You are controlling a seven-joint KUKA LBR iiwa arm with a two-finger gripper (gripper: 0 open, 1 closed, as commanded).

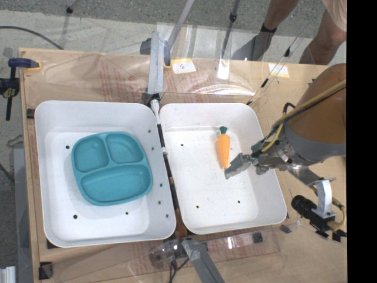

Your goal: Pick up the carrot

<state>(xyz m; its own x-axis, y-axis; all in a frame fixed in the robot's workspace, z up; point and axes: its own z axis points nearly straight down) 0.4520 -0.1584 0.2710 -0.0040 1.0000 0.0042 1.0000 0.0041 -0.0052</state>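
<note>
An orange carrot (224, 149) with a green top lies in the right white bin (194, 217), its green end pointing to the back. My gripper (237, 166) reaches in from the right and sits low in the bin, just right of and in front of the carrot's lower end. One grey finger (235, 167) shows beside the carrot's tip; nothing is seen held between the fingers.
The left white bin (59, 229) holds a teal divided plate (111, 167). A metal rail (155, 69) stands behind the gap between the bins. A person's legs (306, 5) are at the back right.
</note>
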